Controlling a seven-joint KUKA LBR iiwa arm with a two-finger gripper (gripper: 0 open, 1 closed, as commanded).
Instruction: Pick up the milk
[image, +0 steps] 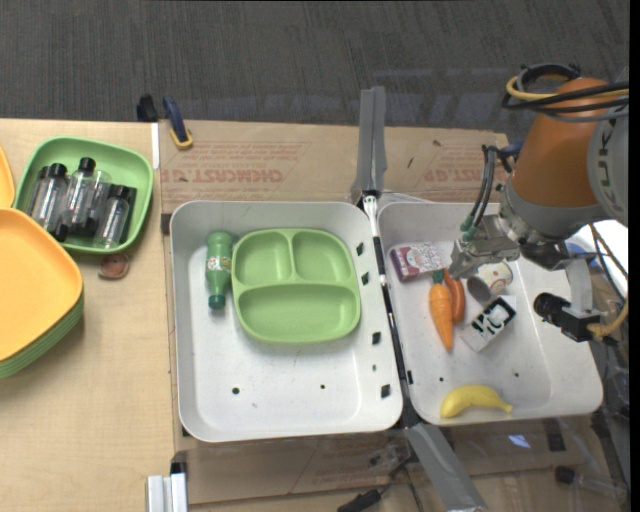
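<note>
Directly to the camera-left of the tool (478, 262), in the right-hand bin (560, 395), the milk carton (418, 260) lies on its side, its long axis running roughly left-right toward the tool. Whether the tool is released or clenched cannot be told. A carrot (442, 315) lies just below the tool, near the carton's lower edge, and may obstruct the approach.

Robot lab, bench (100, 400) with 2 white bins (200, 400), grey carpet (250, 50)
</note>
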